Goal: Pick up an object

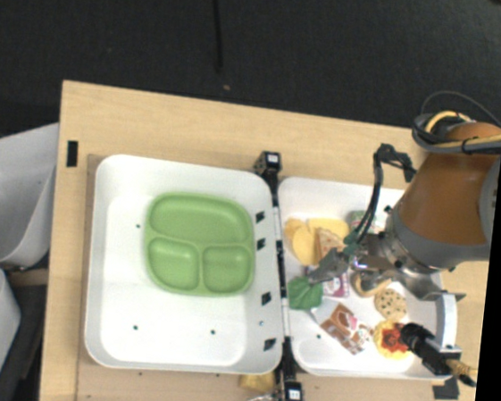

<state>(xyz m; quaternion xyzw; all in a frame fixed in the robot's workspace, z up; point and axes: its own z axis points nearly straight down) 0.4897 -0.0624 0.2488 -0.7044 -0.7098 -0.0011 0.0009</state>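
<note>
Gripper (337,266) low over the right bin (322,199), reaching in from the right, orange band of the arm (449,195) above it. Open or shut: cannot tell, tip blurred and lost against the clutter. Nothing visibly clamped, so not logged as a hold.

Pickable stuff all heaped in the right bin:
- yellow toy food (307,238) just up-left of the gripper tip, touching or nearly so
- green piece (305,293) just below-left of the tip, lying against the wall between the bins
- cookie (390,302) to the right, partly under the wrist
- brown and white packet (345,325) nearer the front wall, flat
- red and yellow item (390,340) beside the packet, kind unclear

Left bin (112,314) carrying a green divided plate (199,243), flat, roughly centred, well apart from the gripper.

Likely reason for the pose: tilted in toward the left side of the pile, aiming at the yellow food or the green piece, the two closest candidates. Exact target not determinable.

Probably mid-approach or at grasp height, pick not yet confirmed.

Risks: items packed close, so easy to nudge a neighbour or pinch two at once; green piece tight to the wall, little room on that side; flat packet hard to get under
</note>
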